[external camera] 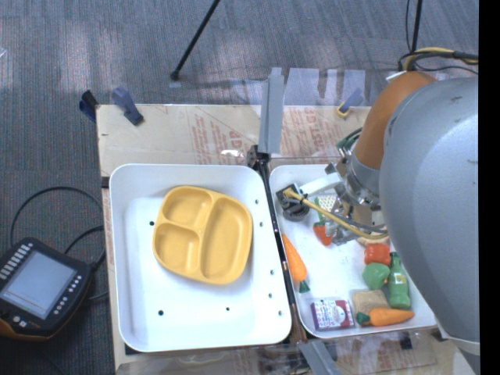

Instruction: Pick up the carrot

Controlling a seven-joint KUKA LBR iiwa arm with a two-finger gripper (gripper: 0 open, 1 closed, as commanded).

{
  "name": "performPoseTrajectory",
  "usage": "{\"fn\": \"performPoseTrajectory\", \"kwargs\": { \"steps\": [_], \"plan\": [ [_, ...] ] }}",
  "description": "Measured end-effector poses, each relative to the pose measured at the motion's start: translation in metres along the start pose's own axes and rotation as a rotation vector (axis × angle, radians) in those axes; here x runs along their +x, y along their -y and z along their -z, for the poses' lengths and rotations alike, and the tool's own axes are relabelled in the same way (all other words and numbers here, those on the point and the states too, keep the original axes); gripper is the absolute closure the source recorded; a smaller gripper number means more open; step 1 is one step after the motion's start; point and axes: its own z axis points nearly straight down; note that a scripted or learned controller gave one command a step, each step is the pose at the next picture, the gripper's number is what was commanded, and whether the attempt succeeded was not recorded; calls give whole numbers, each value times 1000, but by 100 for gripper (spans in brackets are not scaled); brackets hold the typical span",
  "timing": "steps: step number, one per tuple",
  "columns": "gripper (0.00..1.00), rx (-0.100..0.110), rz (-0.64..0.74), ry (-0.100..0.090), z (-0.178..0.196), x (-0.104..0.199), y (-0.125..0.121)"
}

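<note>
An orange carrot [294,260] with a green stem end lies along the left wall of the right bin [344,268]. A second carrot [389,316] lies in that bin's near right corner. My gripper [331,212] hangs low over the bin's far middle, up and to the right of the first carrot and apart from it. A small red-orange item [322,233] sits just below the gripper. The grey arm hides the bin's right side.
The left bin [141,303] holds a yellow divided plate [205,234]. Near the second carrot are a red piece [376,253], a green pepper [375,275], a green bottle [399,284], a tan block [367,299] and a red packet [330,314].
</note>
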Motion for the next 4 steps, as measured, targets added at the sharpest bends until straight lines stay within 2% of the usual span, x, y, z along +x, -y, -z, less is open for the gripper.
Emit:
{"fn": "performPoseTrajectory", "kwargs": {
  "steps": [1, 2, 3, 4],
  "plan": [
    [100, 2, 3, 4, -29, -28, -42],
    [100, 1, 194, -1, 31, -92, -93],
    [100, 4, 6, 3, -16, -88, -50],
    [100, 2, 34, 0, 1, -48, -93]
  ]
}}
